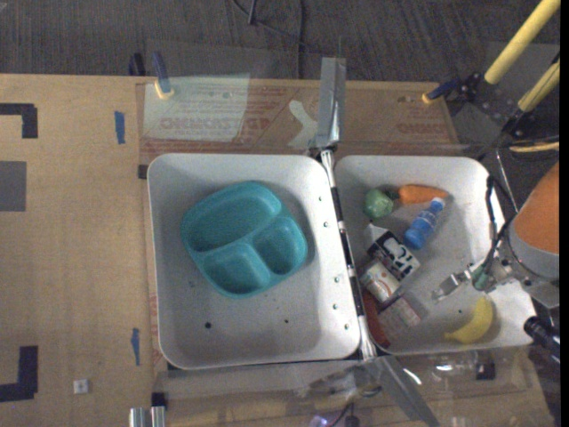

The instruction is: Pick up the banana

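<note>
In the lower right of the frame, the gripper (455, 286) is hovering open and empty just above-left of the banana (474, 321) lying in the right bin (467, 169), so it should be centring over the fruit's middle before descending.

Light: even, diffuse, overhead; moderate brightness. Both white bins (169, 265) read pale grey-white, not blown out. Shadows soft and short: a faint one under the teal divided plate (244, 237), another beneath the banana (474, 320). Glare on the clear plastic sheet (204, 105) behind the bins (washes out the print under it). Floor (107, 16) at the top is dim, low in detail. Overall sharpness is low; small items in the right bin are smeared, labels unreadable. Orange band (544, 216) at the right edge is blurred. Bench edges look slightly bowed.
</note>
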You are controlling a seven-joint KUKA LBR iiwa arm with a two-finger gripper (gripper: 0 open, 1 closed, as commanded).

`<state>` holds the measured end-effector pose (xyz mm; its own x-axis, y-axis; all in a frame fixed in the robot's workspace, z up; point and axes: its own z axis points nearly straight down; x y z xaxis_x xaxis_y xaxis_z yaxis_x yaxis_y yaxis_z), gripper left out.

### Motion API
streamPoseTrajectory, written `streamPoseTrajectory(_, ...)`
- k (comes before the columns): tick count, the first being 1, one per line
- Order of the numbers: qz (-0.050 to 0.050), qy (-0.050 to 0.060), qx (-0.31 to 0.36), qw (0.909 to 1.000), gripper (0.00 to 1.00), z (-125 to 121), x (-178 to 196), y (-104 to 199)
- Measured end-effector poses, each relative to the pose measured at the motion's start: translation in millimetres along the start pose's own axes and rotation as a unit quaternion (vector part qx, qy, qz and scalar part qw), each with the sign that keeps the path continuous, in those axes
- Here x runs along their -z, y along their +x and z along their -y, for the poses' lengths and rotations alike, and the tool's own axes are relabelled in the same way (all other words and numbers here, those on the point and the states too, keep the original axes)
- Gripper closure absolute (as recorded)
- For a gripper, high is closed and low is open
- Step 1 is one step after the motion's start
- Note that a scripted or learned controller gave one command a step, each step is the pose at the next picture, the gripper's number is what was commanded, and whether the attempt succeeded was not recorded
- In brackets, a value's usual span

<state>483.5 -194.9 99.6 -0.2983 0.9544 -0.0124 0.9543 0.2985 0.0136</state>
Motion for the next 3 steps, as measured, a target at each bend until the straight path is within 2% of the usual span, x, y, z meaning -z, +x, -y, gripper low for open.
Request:
streamPoseTrajectory(1,-0.005,0.004,0.113,0.9936,0.0,-2,70,14)
streamPoseTrajectory(2,-0.007,0.005,0.168,0.9858,0.0,12,-2,-27)
streamPoseTrajectory(3,-0.005,0.002,0.166,0.9861,1.0,12,8,-28)
